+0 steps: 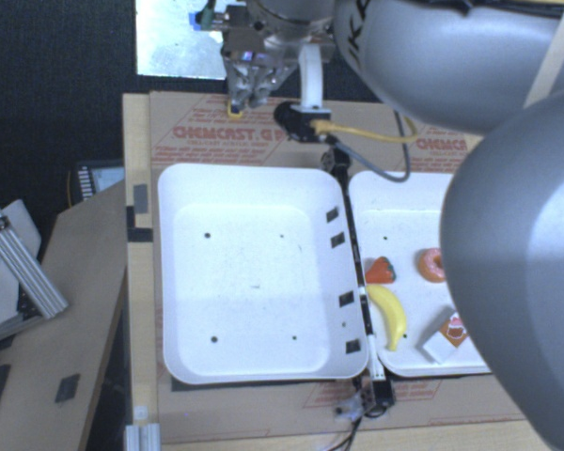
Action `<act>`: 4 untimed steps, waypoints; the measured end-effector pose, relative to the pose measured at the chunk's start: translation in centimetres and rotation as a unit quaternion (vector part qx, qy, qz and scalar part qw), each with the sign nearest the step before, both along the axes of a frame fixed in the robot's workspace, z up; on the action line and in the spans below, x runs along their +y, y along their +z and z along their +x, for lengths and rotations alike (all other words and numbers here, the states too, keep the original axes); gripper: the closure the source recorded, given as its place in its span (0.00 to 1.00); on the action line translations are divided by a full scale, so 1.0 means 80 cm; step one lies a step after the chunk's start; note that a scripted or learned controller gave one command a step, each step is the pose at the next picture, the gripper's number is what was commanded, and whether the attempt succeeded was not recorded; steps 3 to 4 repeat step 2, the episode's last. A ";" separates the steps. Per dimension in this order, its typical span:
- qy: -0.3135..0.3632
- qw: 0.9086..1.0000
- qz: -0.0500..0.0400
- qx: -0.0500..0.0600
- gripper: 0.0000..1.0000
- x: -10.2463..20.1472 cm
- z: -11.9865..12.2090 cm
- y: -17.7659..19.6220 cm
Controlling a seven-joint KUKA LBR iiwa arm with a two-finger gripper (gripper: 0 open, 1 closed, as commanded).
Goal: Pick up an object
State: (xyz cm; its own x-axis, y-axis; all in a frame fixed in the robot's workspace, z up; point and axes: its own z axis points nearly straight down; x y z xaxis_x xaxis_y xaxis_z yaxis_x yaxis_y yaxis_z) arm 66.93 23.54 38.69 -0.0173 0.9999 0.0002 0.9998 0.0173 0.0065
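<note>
Arm over the desk, tool at the top of the frame, objects in the right bin.

In the camera view the tool hangs at the upper centre of the frame, above the cardboard behind the left bin; I cannot tell how far it is open, and I see nothing in it. The right bin, in the lower right of the frame, has a banana, a red strawberry just above it, a doughnut further right, and a small white and red piece near the large grey arm.
</note>
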 end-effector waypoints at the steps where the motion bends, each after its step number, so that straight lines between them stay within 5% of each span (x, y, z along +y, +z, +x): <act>1: 0.001 1.000 0.000 0.000 0.00 0.000 0.000 -0.001; 2: 0.003 1.000 0.000 -0.001 1.00 0.001 0.000 0.014; 4: 0.003 1.000 0.000 -0.001 1.00 0.001 0.000 0.014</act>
